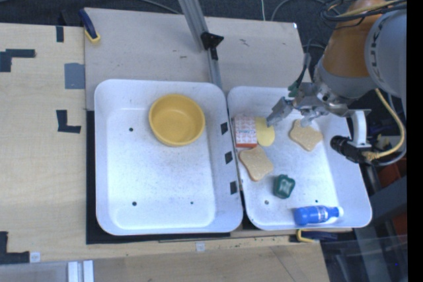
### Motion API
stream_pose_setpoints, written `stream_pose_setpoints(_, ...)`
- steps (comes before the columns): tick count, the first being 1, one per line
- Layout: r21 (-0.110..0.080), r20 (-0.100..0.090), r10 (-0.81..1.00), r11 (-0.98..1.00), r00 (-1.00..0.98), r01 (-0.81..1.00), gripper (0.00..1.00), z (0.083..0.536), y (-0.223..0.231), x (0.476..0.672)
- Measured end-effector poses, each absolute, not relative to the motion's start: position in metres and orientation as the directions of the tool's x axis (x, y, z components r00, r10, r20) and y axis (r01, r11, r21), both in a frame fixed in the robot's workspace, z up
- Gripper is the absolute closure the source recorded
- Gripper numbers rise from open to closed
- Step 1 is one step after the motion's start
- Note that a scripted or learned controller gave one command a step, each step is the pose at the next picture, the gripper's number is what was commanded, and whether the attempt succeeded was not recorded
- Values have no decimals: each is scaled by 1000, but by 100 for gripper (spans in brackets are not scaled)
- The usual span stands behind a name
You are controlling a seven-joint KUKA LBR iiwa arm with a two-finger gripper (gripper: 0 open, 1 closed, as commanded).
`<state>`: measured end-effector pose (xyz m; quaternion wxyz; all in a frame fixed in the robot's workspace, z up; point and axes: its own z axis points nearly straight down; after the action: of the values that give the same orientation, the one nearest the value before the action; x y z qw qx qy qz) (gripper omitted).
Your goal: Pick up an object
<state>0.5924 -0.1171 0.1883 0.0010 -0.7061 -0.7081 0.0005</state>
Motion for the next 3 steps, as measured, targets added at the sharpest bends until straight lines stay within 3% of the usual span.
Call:
stream_pose_setpoints(1, -2, 1, 1000, 3, -3, 1000, 0, 188, -117, 592)
stream_pose_setpoints(2, -6, 0, 1000, 2, -2, 1000, 0, 137, -107, 595)
stream_pose_setpoints(3, 4, 2, 1000, 1, -1, 1000, 0, 97, -108, 599)
